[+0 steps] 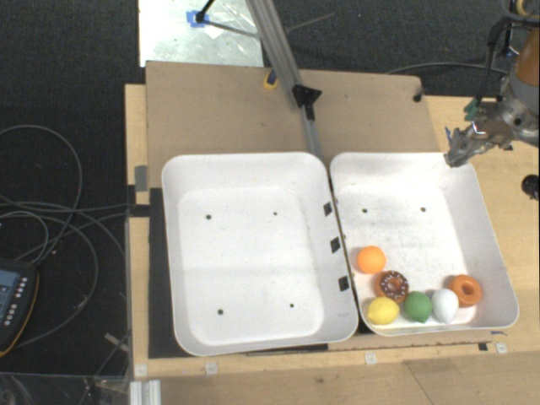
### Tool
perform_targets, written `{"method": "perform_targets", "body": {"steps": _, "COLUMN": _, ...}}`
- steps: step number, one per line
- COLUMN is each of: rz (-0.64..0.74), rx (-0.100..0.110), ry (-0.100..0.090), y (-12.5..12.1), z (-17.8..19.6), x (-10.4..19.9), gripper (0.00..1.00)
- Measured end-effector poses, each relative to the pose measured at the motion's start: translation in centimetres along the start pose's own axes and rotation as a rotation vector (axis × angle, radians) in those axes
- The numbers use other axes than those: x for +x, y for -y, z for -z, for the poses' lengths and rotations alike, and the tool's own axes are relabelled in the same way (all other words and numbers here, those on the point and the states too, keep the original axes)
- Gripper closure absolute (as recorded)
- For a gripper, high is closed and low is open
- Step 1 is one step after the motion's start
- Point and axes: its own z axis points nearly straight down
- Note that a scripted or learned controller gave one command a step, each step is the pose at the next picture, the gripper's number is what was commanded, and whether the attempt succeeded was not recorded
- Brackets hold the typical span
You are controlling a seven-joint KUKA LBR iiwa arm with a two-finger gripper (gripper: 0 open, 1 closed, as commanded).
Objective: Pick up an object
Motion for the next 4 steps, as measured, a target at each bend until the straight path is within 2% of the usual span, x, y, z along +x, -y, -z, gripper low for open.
{"method": "perform_targets", "body": {"steps": 1, "rz": 0.001, "rx": 0.002, "ry": -0.002, "y": -0.5, "z": -1.9, "x": 5.7, "gripper": 1.0}}
{"method": "perform_targets", "body": {"steps": 3, "rz": 0.001, "rx": 0.002, "ry": -0.002, "y": -1.1, "z": -2.0, "x": 17.0, "gripper": 1.0}}
{"method": "perform_targets", "body": {"steps": 4, "rz": 0.0, "rx": 0.004, "ry": -0.002, "y": -1.4, "z": -4.6, "x": 21.8, "gripper": 1.0}}
